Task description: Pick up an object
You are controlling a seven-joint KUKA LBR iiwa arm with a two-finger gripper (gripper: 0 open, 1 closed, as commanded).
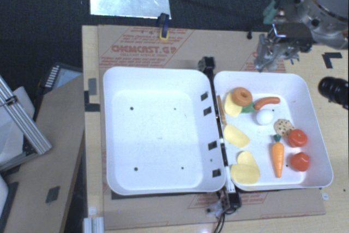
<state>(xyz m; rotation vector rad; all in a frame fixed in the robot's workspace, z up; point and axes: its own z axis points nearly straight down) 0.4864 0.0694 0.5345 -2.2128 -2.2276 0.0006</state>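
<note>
Nearest the camera, along the near wall of the right bin (pixel 319 180), a pale yellow slice (pixel 245 173) is seen lying flat by the divider, with a second yellow piece (pixel 236 135) just beyond it. An orange carrot (pixel 277 158) lies lengthwise beside them, tip toward the near rim, and two red tomatoes (pixel 298 149) sit close to the bin's right wall. All pieces are gathered in this one bin, presumably as stock for picking; the left bin (pixel 117 133) is likely kept as the drop side.

Mid-bin, a speckled cookie (pixel 283 126) is noted touching the carrot's green top, and a white egg (pixel 265 117) rests just beside it. Toward the far wall, a glazed donut (pixel 241 97) is propped on another yellow piece, and a sausage (pixel 266 101) lies near it.

No single target is fixed by the task; the egg and the tomatoes are judged the likeliest, being rounded, compact and clear enough of neighbours.

Farthest, the gripper (pixel 271 59) is held above the bench just past the right bin's far rim, well apart from every item. Nothing is seen between its fingers; whether the jaws are open or closed cannot be told at this angle.
</note>
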